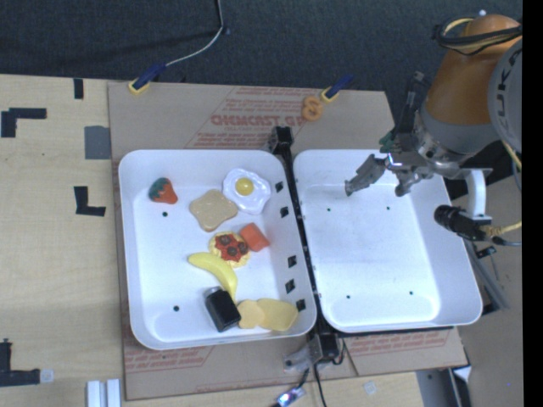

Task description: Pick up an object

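One gripper (pixel 379 179) (fingers spread) above right bin (pixel 441 308).

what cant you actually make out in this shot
- Arm, camera view: upper part cut off by the top and right edges.
- Yellow piece, left bin: its near end sits behind the black block.
- Orange thing on the cardboard: too small to identify.

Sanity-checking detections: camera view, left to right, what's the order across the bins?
Strawberry → toast slice → fried egg → divider between bins → gripper over the right bin.
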`<state>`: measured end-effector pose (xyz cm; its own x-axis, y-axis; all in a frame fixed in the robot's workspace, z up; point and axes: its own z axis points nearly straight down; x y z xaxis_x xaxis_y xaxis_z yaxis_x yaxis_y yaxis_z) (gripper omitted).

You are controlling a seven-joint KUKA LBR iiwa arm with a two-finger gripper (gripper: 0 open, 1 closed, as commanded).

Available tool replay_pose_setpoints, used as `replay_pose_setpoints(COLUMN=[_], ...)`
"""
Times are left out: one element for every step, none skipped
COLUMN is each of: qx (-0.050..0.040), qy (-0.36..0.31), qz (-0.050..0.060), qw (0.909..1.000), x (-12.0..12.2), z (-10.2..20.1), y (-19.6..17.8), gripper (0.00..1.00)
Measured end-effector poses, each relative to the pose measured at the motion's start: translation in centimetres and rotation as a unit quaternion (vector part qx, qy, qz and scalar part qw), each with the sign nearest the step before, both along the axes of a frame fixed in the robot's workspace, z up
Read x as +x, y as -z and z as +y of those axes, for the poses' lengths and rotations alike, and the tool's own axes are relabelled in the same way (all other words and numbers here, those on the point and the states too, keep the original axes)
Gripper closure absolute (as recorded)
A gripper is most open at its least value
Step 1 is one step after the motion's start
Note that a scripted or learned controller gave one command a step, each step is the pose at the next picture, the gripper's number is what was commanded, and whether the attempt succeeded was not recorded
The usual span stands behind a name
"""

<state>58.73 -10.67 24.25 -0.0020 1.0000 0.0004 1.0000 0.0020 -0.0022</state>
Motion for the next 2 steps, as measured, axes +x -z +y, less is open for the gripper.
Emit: replay_pose_setpoints(qx=[0.0002,0.0026], qy=[-0.001,-0.008], qz=[0.000,-0.004], qw=[1.0000,1.0000], x=[0.0,4.4], z=[0.1,15.5], y=[-1.0,-5.1], gripper=[1.00,1.00])
